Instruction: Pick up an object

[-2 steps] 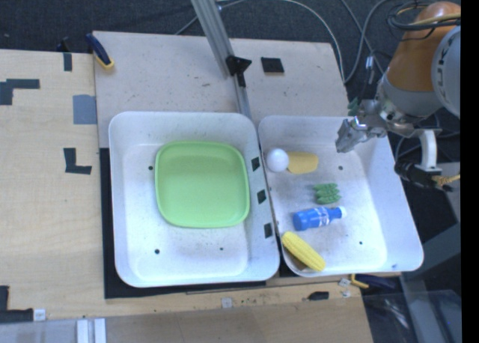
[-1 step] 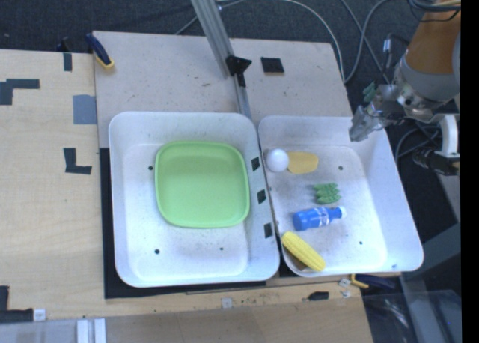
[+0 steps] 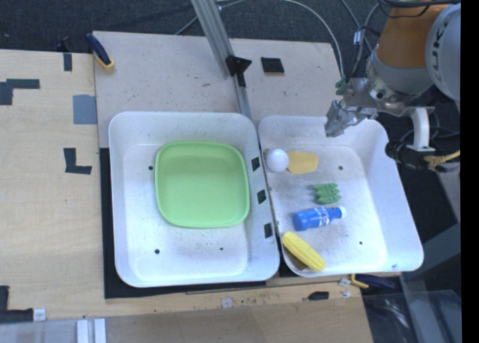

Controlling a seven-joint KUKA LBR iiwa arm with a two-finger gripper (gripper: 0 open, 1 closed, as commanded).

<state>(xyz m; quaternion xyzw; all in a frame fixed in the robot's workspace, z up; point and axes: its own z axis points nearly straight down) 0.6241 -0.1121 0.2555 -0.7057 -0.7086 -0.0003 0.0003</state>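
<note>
Matt green plastic plate (image 3: 202, 184), 2 scuffed white bins (image 3: 127, 184) (speckled)

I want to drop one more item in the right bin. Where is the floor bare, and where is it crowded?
Bare: the right bin's right half, right of the green piece and blue bottle. Crowded: its left side, where white ball, yellow piece and corn lie.

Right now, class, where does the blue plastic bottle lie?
The blue plastic bottle lies in the right white bin, below the small green toy and above the yellow corn cob.
</note>
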